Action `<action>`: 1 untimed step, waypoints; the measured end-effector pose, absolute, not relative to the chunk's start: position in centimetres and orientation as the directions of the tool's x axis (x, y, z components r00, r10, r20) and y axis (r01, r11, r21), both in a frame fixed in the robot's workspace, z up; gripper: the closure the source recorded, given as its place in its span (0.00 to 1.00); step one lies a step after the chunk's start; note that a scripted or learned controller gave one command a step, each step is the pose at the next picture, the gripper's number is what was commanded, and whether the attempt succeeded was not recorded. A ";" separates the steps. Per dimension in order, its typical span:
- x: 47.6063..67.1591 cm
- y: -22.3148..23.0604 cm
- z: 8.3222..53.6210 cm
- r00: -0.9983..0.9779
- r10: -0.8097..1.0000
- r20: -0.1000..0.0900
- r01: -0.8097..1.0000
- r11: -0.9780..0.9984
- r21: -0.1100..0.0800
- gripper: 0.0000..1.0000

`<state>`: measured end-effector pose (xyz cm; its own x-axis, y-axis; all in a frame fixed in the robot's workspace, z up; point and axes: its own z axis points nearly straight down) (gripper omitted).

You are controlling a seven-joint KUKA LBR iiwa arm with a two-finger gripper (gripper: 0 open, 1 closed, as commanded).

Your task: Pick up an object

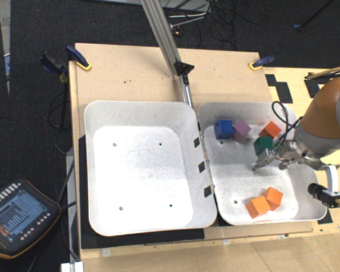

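Observation:
The right bin (232,177) holds several small blocks. A blue block (224,129) and a purple block (241,129) sit side by side near its back. An orange block (270,130) lies at the back right, with a green block (264,145) just in front of it. Two orange blocks (264,202) rest near the front. My gripper (264,162) reaches in from the right, low over the bin floor just in front of the green block. Nothing shows between its tips.
The left bin (139,166) stands beside the right one. A metal pole (161,30) slants down to the bins' shared back edge. Clamps (76,58) hold the board corners. A teach pendant (17,217) lies at the lower left.

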<state>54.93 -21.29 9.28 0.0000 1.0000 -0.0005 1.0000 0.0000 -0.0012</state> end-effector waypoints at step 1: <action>55.0 -21.3 10.6 0.000 1.000 -0.001 1.000 0.000 0.003 1.00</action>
<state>55.03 -21.33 10.57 0.0004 1.0000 -0.0010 1.0000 -0.0004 0.0026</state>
